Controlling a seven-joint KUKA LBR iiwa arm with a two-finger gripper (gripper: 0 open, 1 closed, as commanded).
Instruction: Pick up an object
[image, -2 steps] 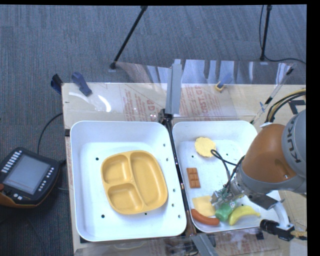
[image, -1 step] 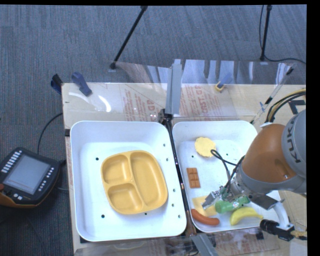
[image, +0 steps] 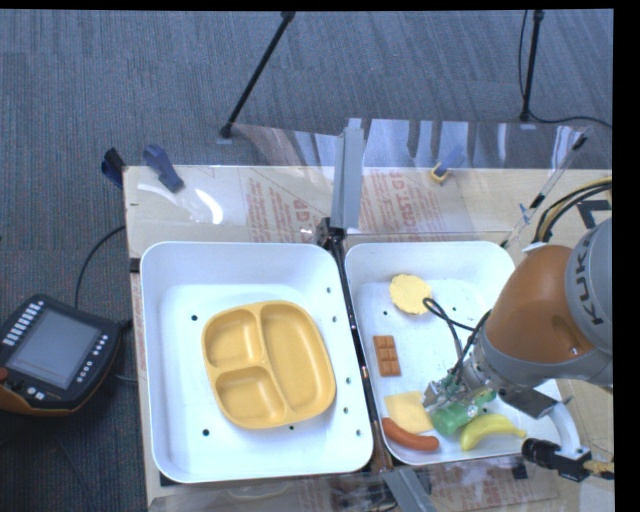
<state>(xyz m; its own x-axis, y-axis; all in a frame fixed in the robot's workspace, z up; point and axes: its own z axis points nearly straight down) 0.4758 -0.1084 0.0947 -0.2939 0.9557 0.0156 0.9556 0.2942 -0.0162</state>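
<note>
Big stuff first: the bench (image: 250, 200) carries two white bins, and the left bin (image: 165, 300) has just a yellow three-section plate (image: 268, 362) sitting roughly in its middle. The arm (image: 545, 320) comes in from the right and its fat orange band covers the right bin's (image: 480, 260) right side, so whatever's under there is hidden. Off the bench to the left there's a pendant (image: 55, 350) with a grey screen on the carpet, cut off a bit at the frame edge. A grey post (image: 347, 185) stands at the back where the two bins meet. Now the small things, all in the right bin. The gripper (image: 455, 392) is down low in the near right part of that bin, right on top of a green thing (image: 458, 415), which looks like the pick target. It's bright green and lumpy, mostly covered by the gripper, so I can't say what it is, and I honestly can't tell if the gripper has closed on it or is just sitting over it. It's crowded in: a banana (image: 490, 431) touching it on the right, a pale yellow wedge (image: 408, 410) just to the left, and a red-orange sausage (image: 410, 436) just in front of the wedge by the near wall. Further back, well clear, sit a round yellow disc (image: 410, 294) and a small brown bar (image: 387, 355). A thin black cable (image: 445, 315) loops from near the disc down to the gripper.
</note>
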